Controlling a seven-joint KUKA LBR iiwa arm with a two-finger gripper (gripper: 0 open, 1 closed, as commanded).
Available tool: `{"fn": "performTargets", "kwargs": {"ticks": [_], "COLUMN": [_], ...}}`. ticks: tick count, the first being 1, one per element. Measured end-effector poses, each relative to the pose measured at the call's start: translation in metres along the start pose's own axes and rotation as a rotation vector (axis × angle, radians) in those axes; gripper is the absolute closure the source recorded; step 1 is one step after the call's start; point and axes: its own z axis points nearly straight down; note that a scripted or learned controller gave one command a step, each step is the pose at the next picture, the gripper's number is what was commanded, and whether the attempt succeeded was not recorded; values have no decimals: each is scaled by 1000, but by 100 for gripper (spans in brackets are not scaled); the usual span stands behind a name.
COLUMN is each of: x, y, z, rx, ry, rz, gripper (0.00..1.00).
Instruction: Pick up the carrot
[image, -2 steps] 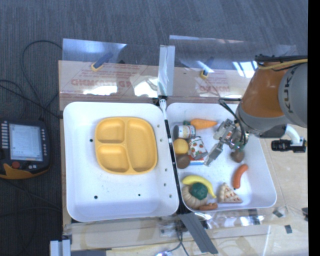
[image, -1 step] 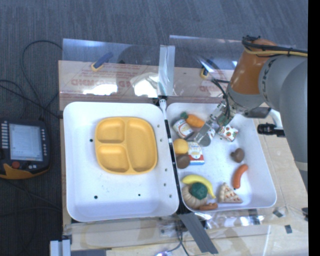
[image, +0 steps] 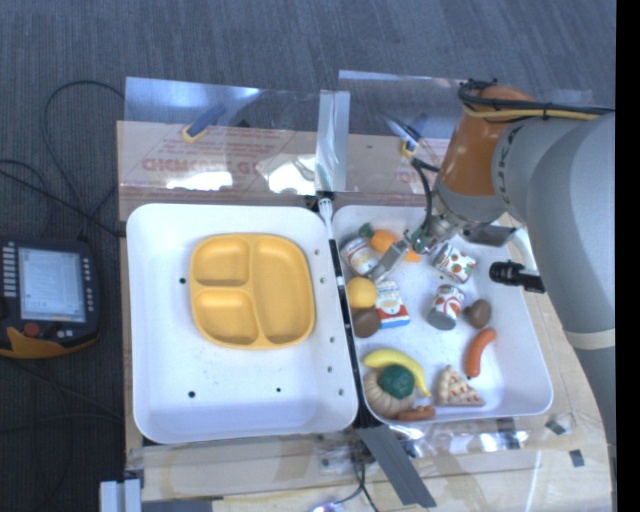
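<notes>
Two white bins sit side by side on the bench, and starting at the far left, off the bench, a teach pendant (image: 45, 300) lies on the dark carpet with its cable looping away. Moving in, the left bin (image: 160, 400) carries a yellow divided plate (image: 251, 290), three compartments, sitting square in its upper middle. Across the divider now into the right bin (image: 530, 395), and it's crowded: a lemon (image: 361, 292) just beside the bin's left wall, a brown round piece (image: 366, 322) right below it, and a banana (image: 393, 361) curving over a green broccoli head (image: 397, 381) at the lower left. Up top, the carrot (image: 383, 241), orange with a green tip, lies near the bin's upper left corner, and the gripper (image: 395, 252) is right there on it, fingers low and angled toward the bin's left side, though whether they are spread or pinched is not clear from here. Further right, a small red and white carton (image: 391, 308), a strawberry-print can (image: 447, 305), a pizza slice (image: 459, 389) and a red sausage (image: 480, 352) near the right wall. Behind it all, the grey arm (image: 560, 200) with its orange band (image: 475, 150) comes in from the right.
</notes>
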Motion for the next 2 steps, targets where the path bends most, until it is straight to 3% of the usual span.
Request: {"fn": "performTargets", "kwargs": {"ticks": [1, 2], "x": [0, 96], "y": [0, -59], "z": [-6, -127], "rx": [0, -17], "ry": [-6, 6], "rz": [-1, -15], "gripper": [100, 100]}}
